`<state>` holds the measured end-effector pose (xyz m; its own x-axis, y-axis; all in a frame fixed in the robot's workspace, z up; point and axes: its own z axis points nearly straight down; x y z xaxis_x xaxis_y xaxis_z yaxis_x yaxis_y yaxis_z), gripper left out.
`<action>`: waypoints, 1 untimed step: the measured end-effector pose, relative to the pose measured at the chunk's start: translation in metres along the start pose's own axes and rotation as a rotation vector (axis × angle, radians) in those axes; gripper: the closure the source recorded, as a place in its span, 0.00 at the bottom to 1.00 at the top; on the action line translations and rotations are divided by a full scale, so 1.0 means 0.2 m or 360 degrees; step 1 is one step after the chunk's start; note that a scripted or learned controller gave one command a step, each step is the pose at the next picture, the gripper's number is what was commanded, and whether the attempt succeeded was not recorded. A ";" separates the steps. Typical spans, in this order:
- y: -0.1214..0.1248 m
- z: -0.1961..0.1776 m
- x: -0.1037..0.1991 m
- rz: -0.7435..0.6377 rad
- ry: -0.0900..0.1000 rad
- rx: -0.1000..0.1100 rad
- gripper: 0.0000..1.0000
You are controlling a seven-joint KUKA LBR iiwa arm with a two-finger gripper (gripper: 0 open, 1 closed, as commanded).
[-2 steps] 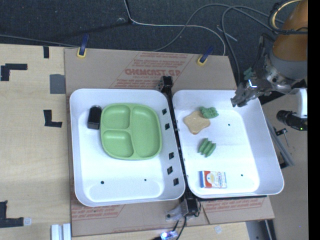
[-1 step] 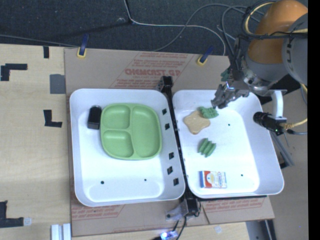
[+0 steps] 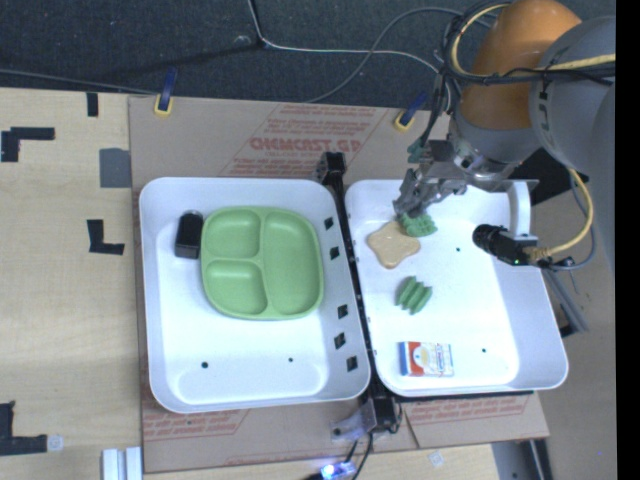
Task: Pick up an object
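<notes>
- Using the right bin (image 3: 520,363) as the anchor for everything. Closest to the camera, near that bin's front edge, there's a small flat carton (image 3: 426,358) with a red and blue label, lying flat on the bin floor.
- A bit further back, roughly mid-bin, sits a little green ridged piece (image 3: 412,295), on its own and not touching anything.
- Behind that, toward the bin's back left part, is a tan toast-shaped piece (image 3: 392,245), lying flat.
- Right at the toast's back right corner there's a second green piece (image 3: 421,226), looks like it's touching or just overlapping the toast edge.
- The gripper (image 3: 411,209) is down over that second green piece, fingertips right at its top left edge. Honestly can't tell how far apart the fingers are or whether they've actually got hold of it, it's all dark metal bunched together from this angle.
- The arm (image 3: 520,58), grey with the orange band, hangs over the bin's back right corner.
- Left of the right bin is the left bin (image 3: 165,298), walls butted up together. It has a green divided plate (image 3: 262,263) in it, with a small black block (image 3: 189,234) touching the plate's left side.
- Both bins sit on a sheet of brown cardboard (image 3: 250,138).
</notes>
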<state>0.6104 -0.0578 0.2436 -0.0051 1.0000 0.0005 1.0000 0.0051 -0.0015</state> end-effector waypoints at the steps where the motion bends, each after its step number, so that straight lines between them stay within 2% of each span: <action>1: 0.05 0.02 0.21 0.0000 0.0000 0.0000 1.00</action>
<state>0.6210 -0.0152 0.2388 -0.0050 1.0000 0.0003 1.0000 0.0050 -0.0013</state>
